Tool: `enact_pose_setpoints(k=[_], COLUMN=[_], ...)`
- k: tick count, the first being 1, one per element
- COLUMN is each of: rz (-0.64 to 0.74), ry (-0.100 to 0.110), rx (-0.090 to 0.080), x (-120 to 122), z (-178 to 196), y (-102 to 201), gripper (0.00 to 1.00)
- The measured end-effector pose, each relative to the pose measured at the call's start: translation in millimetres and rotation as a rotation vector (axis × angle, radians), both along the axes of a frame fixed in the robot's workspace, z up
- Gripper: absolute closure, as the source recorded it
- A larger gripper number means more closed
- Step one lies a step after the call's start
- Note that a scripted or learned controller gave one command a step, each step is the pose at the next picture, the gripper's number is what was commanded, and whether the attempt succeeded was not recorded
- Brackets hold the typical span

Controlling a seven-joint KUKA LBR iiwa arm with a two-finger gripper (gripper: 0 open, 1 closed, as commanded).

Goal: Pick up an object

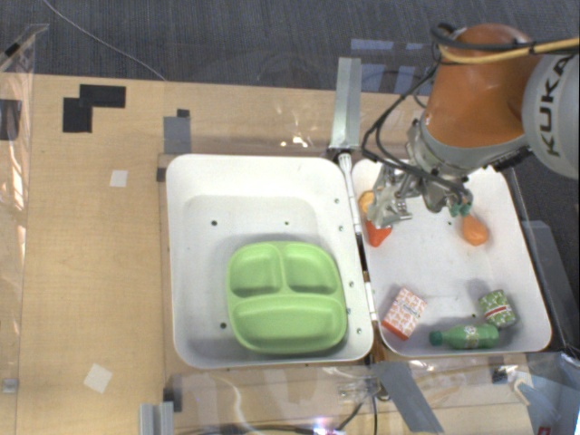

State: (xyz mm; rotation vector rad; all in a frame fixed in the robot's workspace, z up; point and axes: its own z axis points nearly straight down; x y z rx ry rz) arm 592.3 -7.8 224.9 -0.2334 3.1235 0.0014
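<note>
The gripper [391, 208] hangs low at the far left corner of the right bin [521, 243], just above a small red and yellow toy [373, 225] by the bin wall. Whether the fingers are open or closed on anything, I cannot tell. The risk: the wall is very close, so one finger may strike it and the toy may slip away.
</note>
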Motion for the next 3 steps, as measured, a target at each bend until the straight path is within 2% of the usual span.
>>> enact_pose_setpoints(k=[1,2,3], rz=[0.435,0.922,1.618], ry=[0.004,0.001,-0.001], rx=[-0.005,-0.007,-0.012], x=[-73,-76,-77], z=[-23,-39,-39], y=[-34,-4,-2], gripper=[1.0,1.0,1.0])
